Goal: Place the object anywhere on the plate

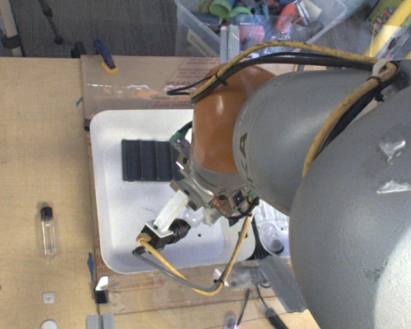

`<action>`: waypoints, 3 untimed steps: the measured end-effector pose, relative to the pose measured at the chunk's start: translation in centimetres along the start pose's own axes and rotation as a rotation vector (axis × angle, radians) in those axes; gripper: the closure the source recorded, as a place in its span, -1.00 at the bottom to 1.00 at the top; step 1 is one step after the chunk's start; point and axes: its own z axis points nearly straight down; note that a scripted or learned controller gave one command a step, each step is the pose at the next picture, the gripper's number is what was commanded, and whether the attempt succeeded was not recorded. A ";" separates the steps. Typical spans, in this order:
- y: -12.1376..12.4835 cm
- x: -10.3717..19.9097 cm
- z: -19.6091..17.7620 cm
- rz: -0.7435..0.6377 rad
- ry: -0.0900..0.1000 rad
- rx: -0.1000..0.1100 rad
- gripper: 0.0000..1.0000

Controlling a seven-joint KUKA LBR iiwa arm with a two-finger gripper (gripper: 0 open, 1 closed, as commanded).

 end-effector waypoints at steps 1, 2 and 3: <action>-1.9 1.5 2.3 0.263 0.002 -0.002 1.00; 1.7 6.3 6.5 0.106 0.001 -0.001 1.00; 0.3 -0.3 8.6 -0.226 -0.003 0.002 1.00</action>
